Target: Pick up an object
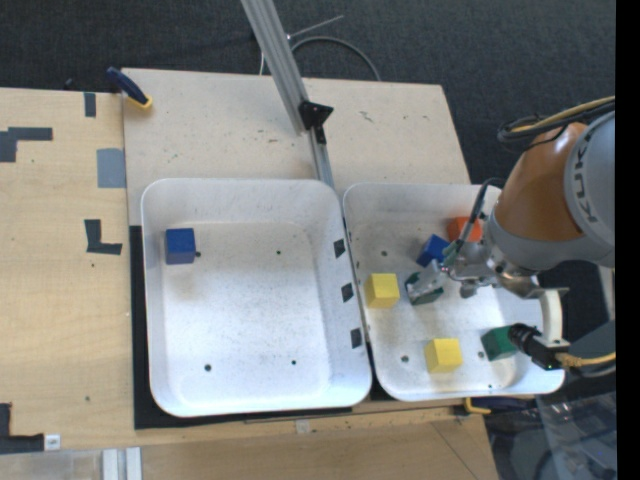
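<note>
Grey arm (560, 203) leans low, hand (428, 286) inside right bin (400, 373).

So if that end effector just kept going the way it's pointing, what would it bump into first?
Probably the yellow block just past the end effector, in the right bin. It points toward the picture's left; from this slanted view, height is unclear.

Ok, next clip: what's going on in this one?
A grey robot arm reaches in from the right over the right bin, with its gripper low among the blocks there. Just beside it sit a blue block and a yellow block; an orange block, another yellow block and a green block lie further off. I can't tell whether it has hold of anything. The left bin holds one blue cube.
</note>
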You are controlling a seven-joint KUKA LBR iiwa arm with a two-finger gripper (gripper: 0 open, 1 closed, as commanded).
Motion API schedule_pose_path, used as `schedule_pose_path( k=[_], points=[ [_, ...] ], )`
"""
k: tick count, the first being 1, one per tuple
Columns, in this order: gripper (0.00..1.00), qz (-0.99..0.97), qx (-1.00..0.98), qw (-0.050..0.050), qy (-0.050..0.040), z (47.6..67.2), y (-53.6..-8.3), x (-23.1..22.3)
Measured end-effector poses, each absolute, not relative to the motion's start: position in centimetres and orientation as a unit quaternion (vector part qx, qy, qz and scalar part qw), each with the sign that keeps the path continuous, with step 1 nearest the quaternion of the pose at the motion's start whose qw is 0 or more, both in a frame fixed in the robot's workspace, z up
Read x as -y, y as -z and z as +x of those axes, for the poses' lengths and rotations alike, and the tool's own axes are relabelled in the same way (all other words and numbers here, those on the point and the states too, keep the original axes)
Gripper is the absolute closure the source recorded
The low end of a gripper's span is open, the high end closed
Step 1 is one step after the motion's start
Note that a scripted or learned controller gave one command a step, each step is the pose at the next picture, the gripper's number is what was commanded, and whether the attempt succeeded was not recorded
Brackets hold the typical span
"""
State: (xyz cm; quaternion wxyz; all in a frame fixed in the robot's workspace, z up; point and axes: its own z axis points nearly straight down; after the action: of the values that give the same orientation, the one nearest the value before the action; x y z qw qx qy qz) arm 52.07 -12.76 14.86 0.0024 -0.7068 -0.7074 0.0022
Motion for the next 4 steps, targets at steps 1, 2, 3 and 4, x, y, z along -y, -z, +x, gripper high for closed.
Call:
schedule_pose_path(
  k=[1,2,3,4],
  points=[
    [0.00,-0.707,0.707,-0.001,0.0005,52.2,-11.4,12.8],
    [1.00,-0.707,0.707,0.002,-0.0006,52.0,-12.0,12.7],
    [1.00,-0.707,0.708,-0.002,0.0013,52.6,-18.2,12.4],
    [1.00,-0.706,0.708,-0.002,0.0012,52.7,-23.5,12.4]
  ],
)
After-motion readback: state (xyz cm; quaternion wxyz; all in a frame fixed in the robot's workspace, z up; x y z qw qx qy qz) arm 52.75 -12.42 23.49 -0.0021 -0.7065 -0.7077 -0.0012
